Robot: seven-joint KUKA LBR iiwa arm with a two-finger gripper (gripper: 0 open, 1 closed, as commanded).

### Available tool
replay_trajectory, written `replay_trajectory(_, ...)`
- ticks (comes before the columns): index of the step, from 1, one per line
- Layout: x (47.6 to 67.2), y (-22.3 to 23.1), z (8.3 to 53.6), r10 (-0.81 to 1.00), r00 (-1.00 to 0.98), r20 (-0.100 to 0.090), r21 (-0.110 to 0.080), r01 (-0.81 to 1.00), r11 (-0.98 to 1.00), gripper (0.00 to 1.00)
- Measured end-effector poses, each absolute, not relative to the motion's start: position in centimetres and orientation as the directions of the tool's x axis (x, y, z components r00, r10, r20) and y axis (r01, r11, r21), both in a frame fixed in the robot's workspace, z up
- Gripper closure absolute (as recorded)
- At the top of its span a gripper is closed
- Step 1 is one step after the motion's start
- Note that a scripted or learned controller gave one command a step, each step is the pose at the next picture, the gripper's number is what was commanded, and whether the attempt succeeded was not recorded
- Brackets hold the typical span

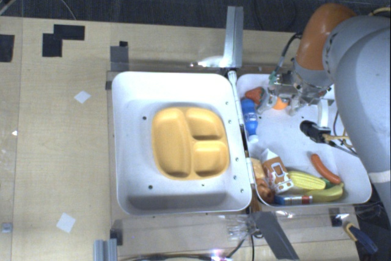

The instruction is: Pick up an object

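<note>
Hand (282, 95) low, wrist bent down

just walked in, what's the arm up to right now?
The gripper is down in the far end of the right bin, over a small orange object beside a red-and-green item. Nothing is visibly held. A blue bottle, a hot dog, a corn cob, a banana and other toys lie loose in that bin. The left bin holds a yellow divided tray.
</note>
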State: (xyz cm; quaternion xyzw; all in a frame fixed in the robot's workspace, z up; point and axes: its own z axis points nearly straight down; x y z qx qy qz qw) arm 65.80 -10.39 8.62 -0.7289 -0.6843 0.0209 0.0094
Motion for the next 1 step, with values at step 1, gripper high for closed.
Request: replay_trajectory(1,65.85,-11.09,8.61,1.000,-0.029,0.000,-0.046,0.999,0.029,0.00)
